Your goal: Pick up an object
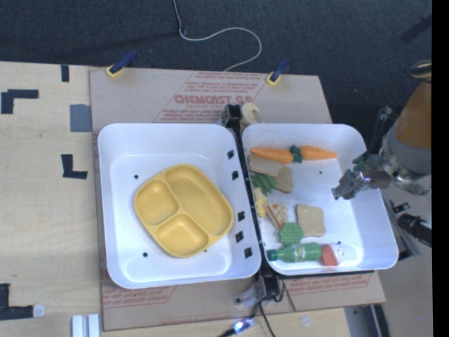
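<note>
Arm: grey body with an orange band (414, 118) above the wrist, reaching in from the right side of the camera view.
End effector (346, 188): positioned over the right part of the right bin, near its right wall. Whether it is open or closed cannot be told at this resolution. No object is seen between its tips.
Surface (42, 209): light wood-pattern top with a cardboard sheet (210, 97) laid beneath both bins.
Left bin (112, 146): shallow, white, holds one item.
Yellow tray (183, 209): three-compartment plate lying flat, roughly central in the left bin.
Right bin (372, 244): shallow, white, holds the loose objects.
Carrot (270, 155): orange, lying lengthwise along the far part of the right bin, with a second orange piece (319, 153) in line to its right, a green part between them.
Bread slice (311, 220): tan, near the bin centre, below and left of the end effector, apart from it.
Green bottle (298, 253): lying on its side along the near wall, with a red piece (330, 257) at its right end.
Left-edge cluster: green leafy item (264, 182), a brown piece (283, 180) and a sandwich-like item (276, 213) near the dividing wall.
Cable (224, 37): thin and white, looping across the dark floor beyond the surface.
Clamps: two yellow-and-blue clips (121, 63) at the far edge of the cardboard sheet.
</note>
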Robot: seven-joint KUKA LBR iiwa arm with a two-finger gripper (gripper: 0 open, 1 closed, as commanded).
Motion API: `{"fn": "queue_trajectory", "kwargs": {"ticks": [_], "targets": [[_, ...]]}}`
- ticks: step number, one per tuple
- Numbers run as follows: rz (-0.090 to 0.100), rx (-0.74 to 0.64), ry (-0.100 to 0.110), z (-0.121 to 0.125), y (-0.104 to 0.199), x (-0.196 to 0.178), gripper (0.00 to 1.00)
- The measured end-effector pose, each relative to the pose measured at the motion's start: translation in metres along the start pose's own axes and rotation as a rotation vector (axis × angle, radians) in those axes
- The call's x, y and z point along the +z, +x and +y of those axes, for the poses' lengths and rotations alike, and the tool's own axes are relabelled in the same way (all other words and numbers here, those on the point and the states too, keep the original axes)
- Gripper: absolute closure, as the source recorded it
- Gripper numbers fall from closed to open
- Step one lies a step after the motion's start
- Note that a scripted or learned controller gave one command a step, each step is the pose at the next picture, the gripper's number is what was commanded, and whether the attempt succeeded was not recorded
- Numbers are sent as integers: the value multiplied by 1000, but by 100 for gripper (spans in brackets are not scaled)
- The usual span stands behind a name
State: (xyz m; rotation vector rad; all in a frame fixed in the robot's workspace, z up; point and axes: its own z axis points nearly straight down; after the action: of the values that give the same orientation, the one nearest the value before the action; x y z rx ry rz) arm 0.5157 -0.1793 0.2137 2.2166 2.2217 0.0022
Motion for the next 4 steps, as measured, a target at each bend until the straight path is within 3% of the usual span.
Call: {"fn": "queue_trajectory", "kwargs": {"ticks": [1,2,4], "targets": [[1,1,3,0,1,-11,100],[3,-2,5,-4,50,-18,100],[2,-4,5,11,145,-15,100]]}}
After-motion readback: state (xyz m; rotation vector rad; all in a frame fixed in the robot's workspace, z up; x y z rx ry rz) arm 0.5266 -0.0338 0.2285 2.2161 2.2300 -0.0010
